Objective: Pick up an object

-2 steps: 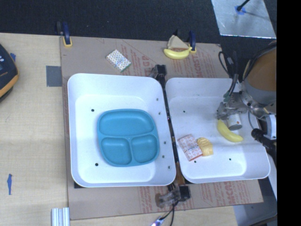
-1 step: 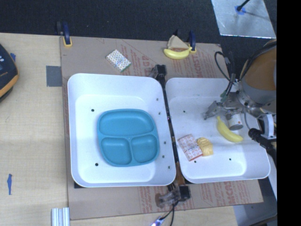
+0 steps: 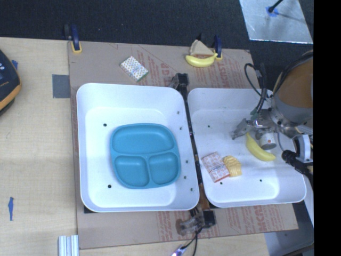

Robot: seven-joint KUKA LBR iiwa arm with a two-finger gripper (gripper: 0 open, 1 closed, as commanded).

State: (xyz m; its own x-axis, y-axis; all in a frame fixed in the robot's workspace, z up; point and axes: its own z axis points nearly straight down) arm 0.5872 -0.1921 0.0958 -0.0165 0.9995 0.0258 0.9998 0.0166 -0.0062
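Yellow plastic banana (image 3: 259, 149), short and curved, lay in the right white bin (image 3: 234, 196) at the frame's right, its upper end just under the metal gripper (image 3: 254, 128). Whether the gripper was wide or narrow could not be told. Lower left of the banana lay a small ridged yellow piece (image 3: 233, 166) touching a red-and-white printed packet (image 3: 214, 166). A blue three-compartment plastic tray (image 3: 144, 154) sat in the left white bin (image 3: 90, 191). A second banana (image 3: 200, 60) rested on the table at upper centre.

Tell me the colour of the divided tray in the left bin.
Light blue. The tray has three compartments and shows plainly in the camera view.
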